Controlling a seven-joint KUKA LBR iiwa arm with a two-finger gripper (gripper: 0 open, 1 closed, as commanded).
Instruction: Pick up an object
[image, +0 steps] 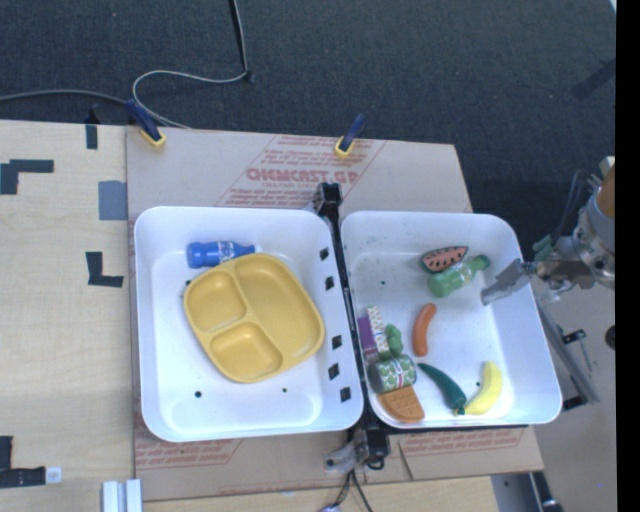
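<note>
The hand (505, 282) hung at the right bin's (520, 330) right rim, nothing in its grip; how far it was open could not be told; a clean pick would favour a loner, probably the orange sausage (424, 329) or the banana (485, 389), each lying apart; the can (392, 373), purple packet (372, 331) and waffle (403, 403) crowded together; the yellow tray (253, 315) and blue bottle (218, 253) lay in the left bin (160, 330).

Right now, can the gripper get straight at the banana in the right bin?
Probably yes. The gripper sits at the right bin's right rim, and the banana lies in the near right corner with bare floor above it. The green pepper crowds its left side.
</note>
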